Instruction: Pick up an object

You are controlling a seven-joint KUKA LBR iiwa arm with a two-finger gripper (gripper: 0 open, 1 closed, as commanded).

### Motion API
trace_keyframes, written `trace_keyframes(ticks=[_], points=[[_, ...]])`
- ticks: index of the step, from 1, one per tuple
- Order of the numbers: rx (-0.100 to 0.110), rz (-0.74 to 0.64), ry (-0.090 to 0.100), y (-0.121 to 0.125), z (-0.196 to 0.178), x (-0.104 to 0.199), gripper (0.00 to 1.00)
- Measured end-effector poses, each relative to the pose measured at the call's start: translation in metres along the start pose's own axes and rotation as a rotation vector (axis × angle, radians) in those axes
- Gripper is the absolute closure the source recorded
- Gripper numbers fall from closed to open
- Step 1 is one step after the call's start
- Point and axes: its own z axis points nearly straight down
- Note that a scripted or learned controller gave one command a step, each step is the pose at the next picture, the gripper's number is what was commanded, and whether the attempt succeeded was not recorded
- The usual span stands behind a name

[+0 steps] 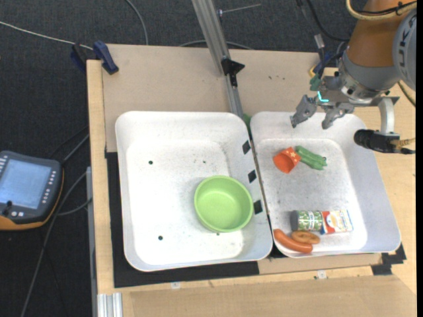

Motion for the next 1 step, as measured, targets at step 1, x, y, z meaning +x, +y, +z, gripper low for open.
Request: trace_keyframes(ticks=[1], points=[[0.000, 0.000, 0.000, 0.0000, 0.0001, 0.0000, 0.00]])
